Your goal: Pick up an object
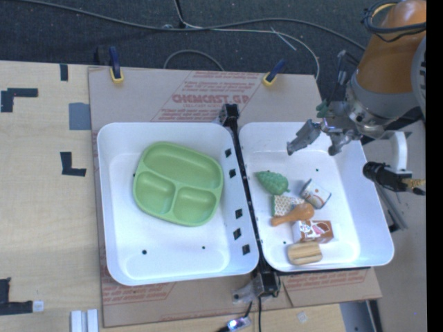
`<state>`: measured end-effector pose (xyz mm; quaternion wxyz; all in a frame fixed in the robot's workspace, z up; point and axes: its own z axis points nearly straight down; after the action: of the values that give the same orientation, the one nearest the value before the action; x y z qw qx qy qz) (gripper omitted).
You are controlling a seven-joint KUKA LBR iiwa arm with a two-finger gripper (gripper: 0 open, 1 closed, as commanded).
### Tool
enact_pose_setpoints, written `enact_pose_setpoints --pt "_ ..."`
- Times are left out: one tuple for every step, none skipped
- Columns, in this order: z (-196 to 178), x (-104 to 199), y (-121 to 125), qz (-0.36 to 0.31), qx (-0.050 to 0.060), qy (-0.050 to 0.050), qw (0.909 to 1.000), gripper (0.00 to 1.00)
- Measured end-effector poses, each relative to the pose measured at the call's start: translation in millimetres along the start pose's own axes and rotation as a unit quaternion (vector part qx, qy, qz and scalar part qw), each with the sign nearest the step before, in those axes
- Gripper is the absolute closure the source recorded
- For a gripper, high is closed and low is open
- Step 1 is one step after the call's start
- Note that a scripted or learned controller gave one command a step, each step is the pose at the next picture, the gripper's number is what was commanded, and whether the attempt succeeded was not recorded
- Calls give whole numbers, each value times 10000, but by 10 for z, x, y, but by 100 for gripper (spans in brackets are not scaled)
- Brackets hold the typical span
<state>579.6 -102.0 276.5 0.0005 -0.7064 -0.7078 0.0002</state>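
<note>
A cardboard sheet (208, 99) printed with red lettering lies on a pale wooden bench (41, 185), held at its far edge by two clamps, one at the left (115, 68) and one at the right (274, 71). Black tape marks (69, 163) dot the wood on the left, and beyond the bench a dark carpet (83, 26) carries thin cables (181, 16). Two white bins sit side by side on the cardboard, joined along a black divider (239, 185). The left bin (118, 254) holds a green tray (178, 183) with three compartments, lying flat near the bin's middle. The right bin (360, 206) holds a small cluster of objects toward its centre and near side: a green leafy piece (273, 181), a small grey can (315, 197) on its side, a patterned wedge (284, 204), an orange spoon-like piece (294, 215) lying just beside the wedge, a red-and-white packet (317, 231), and a tan roll (304, 254) nearest the front rim. The arm (391, 54) reaches in from the right, its gripper (315, 140) hanging over the far part of the right bin, apart from the cluster. Its fingers are spread wide with nothing between them, one (300, 141) pointing toward the divider.
</note>
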Motion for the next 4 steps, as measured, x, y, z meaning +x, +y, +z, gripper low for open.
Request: enact_pose_setpoints --pt "619 71 23 5 33 -2 10000 0" --pt "1266 63 39 8 34 -5 10000 0" --pt "1738 36 90 7 31 -7 10000 0" --pt "1610 55 101 -8 14 4 10000 100"
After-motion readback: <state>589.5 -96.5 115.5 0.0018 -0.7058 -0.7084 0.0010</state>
